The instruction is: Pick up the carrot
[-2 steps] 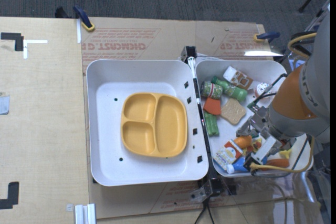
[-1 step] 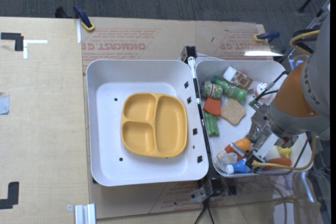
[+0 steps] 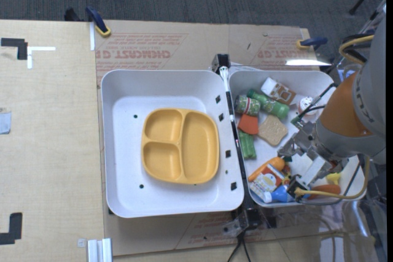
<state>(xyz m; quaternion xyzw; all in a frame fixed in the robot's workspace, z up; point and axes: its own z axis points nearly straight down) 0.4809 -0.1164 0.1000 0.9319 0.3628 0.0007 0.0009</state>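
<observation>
Down in the right shallow white bin (image 3: 279, 72), toward its front edge and left of centre: a small orange carrot (image 3: 272, 167), lying aslant, its thin end toward the front-left corner. Hemmed in on the front side by a white and red printed packet (image 3: 268, 183), touching or nearly so, with a small blue piece (image 3: 280, 195) at the front rim just beyond. Hardly any bare floor around it.

Poised just to the right of the carrot's thick end and a little above: the grey two-finger gripper (image 3: 292, 152), reaching in over the right rim below the arm's orange band (image 3: 341, 112). Cannot tell whether clenched or released, nor whether touching the carrot; nothing visibly grasped.

Crowding the back half of the same bin: a dark green bottle-like piece (image 3: 268, 103), a red-orange wedge (image 3: 249, 124), a tan slice of toy bread (image 3: 273, 131), a short green cylinder (image 3: 247, 146) against the left wall, and a white and brown box (image 3: 277, 91) near the back rim.

In the left shallow white bin (image 3: 161, 75): a yellow three-part plastic plate (image 3: 182, 145), set near the centre, with open floor along every wall. Under both bins, a flat brown cardboard sheet (image 3: 142, 46), clamped at its back edge by a blue and yellow clamp (image 3: 98, 22).
</observation>
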